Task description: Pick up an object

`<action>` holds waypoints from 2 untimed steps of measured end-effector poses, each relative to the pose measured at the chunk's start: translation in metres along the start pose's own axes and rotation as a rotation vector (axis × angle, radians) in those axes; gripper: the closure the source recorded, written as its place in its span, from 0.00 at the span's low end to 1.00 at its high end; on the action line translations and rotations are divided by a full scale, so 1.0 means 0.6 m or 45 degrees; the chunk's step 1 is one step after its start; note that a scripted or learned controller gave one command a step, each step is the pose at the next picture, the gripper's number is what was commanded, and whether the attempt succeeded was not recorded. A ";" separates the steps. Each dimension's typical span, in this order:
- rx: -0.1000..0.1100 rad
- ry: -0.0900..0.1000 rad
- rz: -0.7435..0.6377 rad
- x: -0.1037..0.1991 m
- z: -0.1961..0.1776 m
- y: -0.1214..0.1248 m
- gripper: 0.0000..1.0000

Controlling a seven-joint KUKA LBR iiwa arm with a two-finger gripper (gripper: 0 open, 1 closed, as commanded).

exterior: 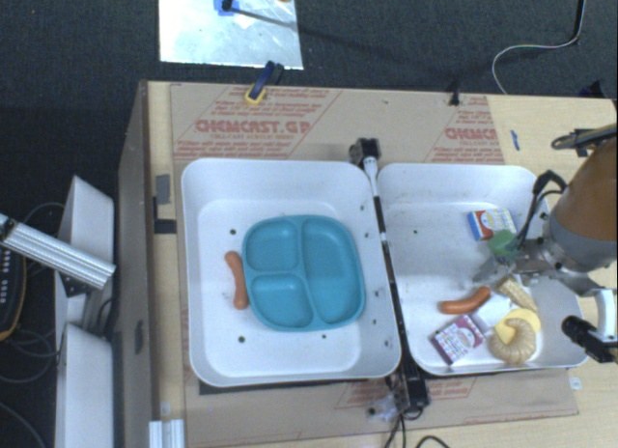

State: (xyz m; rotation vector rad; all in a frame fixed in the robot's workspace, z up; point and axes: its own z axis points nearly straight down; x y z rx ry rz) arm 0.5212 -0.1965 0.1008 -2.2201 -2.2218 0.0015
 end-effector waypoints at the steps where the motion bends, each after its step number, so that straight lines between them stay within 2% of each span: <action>1: -0.006 -0.001 -0.003 -0.016 0.000 0.104 0.00; 2: -0.009 -0.002 -0.006 -0.016 -0.017 0.105 1.00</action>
